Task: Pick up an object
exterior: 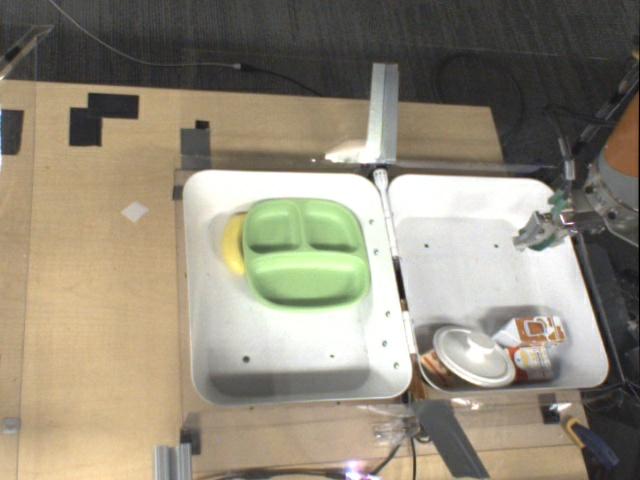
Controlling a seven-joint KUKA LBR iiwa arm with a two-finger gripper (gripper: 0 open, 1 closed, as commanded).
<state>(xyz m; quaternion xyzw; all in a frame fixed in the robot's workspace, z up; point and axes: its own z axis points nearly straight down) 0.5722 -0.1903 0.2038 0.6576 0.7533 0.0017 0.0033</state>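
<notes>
Pale wood bench [90, 298] carries my two white bins on dark carpet. Left bin [215, 358] holds a green tray [303, 251] hiding most of a yellow thing [232, 245]. Right bin [470, 258] holds a can [470, 358] and carton [535, 343] at its near edge. My pincer [540, 233] hovers far right, carrying nothing; its gap is hard to judge.

Pale wooden bench [90, 298] on dark carpet [300, 18]; a thin cable [150, 56] trails across the carpet
</notes>
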